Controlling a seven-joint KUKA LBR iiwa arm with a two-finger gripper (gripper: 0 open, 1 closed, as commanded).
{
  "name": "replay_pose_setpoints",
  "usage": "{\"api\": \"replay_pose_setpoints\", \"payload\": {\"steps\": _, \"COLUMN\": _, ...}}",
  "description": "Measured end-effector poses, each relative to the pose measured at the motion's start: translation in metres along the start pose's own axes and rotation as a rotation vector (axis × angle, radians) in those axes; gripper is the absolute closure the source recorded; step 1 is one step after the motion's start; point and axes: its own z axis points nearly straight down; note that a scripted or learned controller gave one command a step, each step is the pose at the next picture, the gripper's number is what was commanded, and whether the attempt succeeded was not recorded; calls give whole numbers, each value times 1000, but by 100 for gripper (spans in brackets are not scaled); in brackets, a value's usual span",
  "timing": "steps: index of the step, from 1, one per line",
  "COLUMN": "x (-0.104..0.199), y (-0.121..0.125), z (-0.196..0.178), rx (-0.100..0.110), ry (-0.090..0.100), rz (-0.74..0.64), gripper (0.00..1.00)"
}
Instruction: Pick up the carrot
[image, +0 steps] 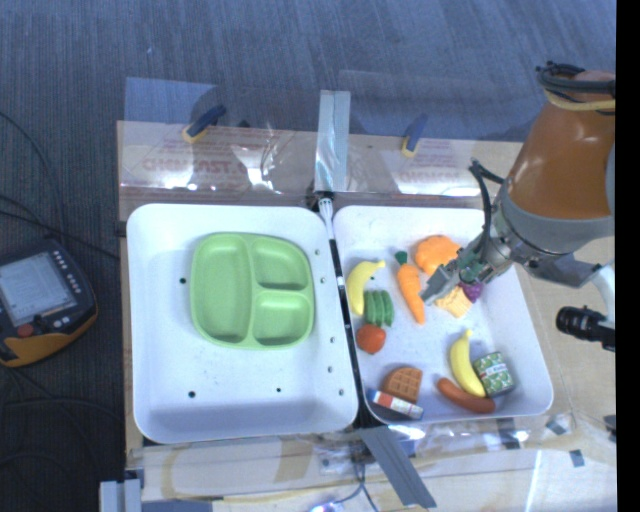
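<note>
Carrot (410, 291) lies slantwise in the right bin (530, 345) between a banana (360, 284) and an orange (437, 252), gripper (440, 284) just beside its right flank, finger spread unreadable; best centred over the carrot's middle, fingers straddling its width.

carrot (410, 290): small orange toy, tapered, green stub top at its upper-left end, pointed tip lower right. lies flat, slanted, in the right bin's upper middle. a yellow banana and a green ridged piece lie just left of it, an orange round fruit just up-right. gripper fingertips sit right beside its right edge; contact unclear. not lifted.
</note>
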Motion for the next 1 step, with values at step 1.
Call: {"api": "replay_pose_setpoints", "payload": {"steps": 1, "x": 65, "y": 15, "z": 112, "rx": 16, "ry": 8, "rz": 184, "gripper": 100}}
